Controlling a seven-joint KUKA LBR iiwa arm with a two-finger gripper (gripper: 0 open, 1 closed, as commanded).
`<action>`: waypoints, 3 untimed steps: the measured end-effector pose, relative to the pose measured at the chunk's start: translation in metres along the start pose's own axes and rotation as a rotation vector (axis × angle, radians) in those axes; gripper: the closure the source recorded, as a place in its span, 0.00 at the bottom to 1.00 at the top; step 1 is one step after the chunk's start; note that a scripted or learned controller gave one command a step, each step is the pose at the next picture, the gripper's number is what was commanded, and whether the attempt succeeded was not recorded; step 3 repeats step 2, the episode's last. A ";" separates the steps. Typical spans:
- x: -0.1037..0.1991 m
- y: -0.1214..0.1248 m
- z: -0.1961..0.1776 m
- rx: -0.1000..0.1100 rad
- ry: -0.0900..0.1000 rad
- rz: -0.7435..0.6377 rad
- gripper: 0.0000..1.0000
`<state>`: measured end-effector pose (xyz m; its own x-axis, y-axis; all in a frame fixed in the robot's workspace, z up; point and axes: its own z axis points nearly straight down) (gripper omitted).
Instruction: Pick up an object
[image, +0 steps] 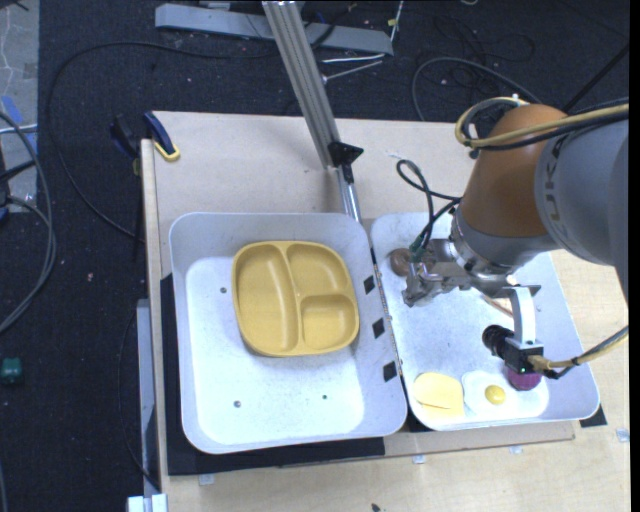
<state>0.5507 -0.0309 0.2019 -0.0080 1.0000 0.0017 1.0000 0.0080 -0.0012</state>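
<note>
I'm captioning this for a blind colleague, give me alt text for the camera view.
A grey and orange robot arm reaches from the right over the right white bin, which holds a pale yellow piece, a fried egg toy and a small purple item near its front edge. The left white bin holds a yellow divided plate.

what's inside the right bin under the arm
At the right bin's near edge lie a pale yellow piece, a fried-egg toy and a purple object. The arm covers the bin's far part, hiding anything beneath.
</note>
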 end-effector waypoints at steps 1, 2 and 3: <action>0.049 0.009 -0.018 -0.004 0.000 -0.001 1.00; 0.104 0.006 -0.017 -0.002 -0.001 -0.001 1.00; 0.104 0.006 -0.017 -0.002 -0.001 -0.001 1.00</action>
